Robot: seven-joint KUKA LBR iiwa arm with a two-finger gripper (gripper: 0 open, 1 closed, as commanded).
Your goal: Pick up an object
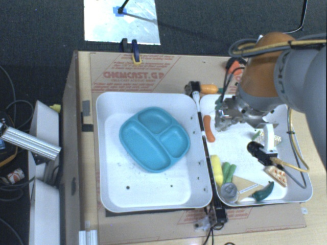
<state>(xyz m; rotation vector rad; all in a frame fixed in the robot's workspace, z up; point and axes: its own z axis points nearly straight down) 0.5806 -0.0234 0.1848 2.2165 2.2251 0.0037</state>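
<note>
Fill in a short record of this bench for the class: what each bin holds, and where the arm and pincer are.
Left bin: one blue plate with three compartments
Right bin: orange stick by the divider; yellow piece touching green piece; grey disc
Arm: reaches over the right bin
Pincer: over the right bin, near the orange stick

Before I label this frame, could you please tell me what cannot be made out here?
Camera view: far part of the right bin, hidden beneath the arm.
Camera view: whatever lies under the gripper, covered by it.
Camera view: the small grey round object, too small to identify.
</note>
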